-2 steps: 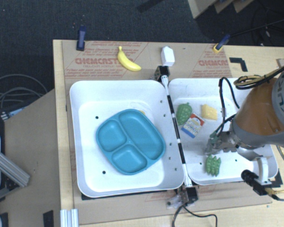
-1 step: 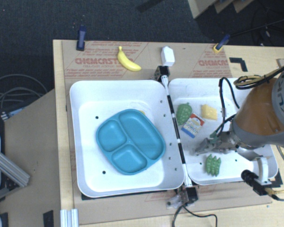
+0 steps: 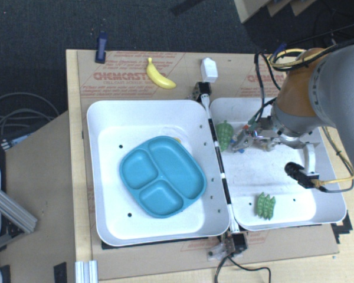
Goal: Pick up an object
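In the right bin (image 3: 318, 211) a green knobbly object (image 3: 225, 134) lies against the left wall, near the divider. A second green knobbly object (image 3: 265, 206) rests near the bin's front edge. My gripper (image 3: 243, 141) is low in the right bin, just to the right of the first green object and pointing toward it; whether it touches the object is unclear. The grey arm with its orange band (image 3: 295, 93) reaches in from the upper right. Nothing is visibly held.
The left bin (image 3: 106, 158) holds a blue divided plate (image 3: 161, 176). On the bench behind the bins lie a yellow banana (image 3: 159, 76), a small white block (image 3: 209, 68) and a small blue item (image 3: 101, 47). Cables hang beside the arm.
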Motion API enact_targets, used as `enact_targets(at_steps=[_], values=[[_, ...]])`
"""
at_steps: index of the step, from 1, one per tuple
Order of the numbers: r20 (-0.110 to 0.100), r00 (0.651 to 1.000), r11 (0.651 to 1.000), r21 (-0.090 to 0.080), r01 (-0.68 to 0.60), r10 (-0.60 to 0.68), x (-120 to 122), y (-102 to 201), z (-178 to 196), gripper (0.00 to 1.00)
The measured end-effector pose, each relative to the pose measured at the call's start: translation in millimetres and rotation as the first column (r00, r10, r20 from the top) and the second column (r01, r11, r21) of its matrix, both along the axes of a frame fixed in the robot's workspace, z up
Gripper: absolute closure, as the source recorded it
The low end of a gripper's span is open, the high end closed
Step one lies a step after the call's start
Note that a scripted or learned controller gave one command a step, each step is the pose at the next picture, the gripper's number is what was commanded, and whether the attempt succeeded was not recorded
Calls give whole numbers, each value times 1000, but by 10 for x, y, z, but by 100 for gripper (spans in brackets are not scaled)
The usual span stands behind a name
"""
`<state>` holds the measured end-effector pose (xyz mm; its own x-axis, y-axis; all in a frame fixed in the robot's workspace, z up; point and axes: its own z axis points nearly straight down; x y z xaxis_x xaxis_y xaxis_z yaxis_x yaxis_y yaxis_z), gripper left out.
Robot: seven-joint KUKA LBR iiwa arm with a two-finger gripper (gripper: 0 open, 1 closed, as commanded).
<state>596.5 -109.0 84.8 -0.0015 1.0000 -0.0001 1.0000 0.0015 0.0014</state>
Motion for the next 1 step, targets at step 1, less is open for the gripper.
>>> enact_targets(at_steps=[1], values=[[-7, 1000, 1000, 2, 1, -1, 563, -458, 23, 0]])
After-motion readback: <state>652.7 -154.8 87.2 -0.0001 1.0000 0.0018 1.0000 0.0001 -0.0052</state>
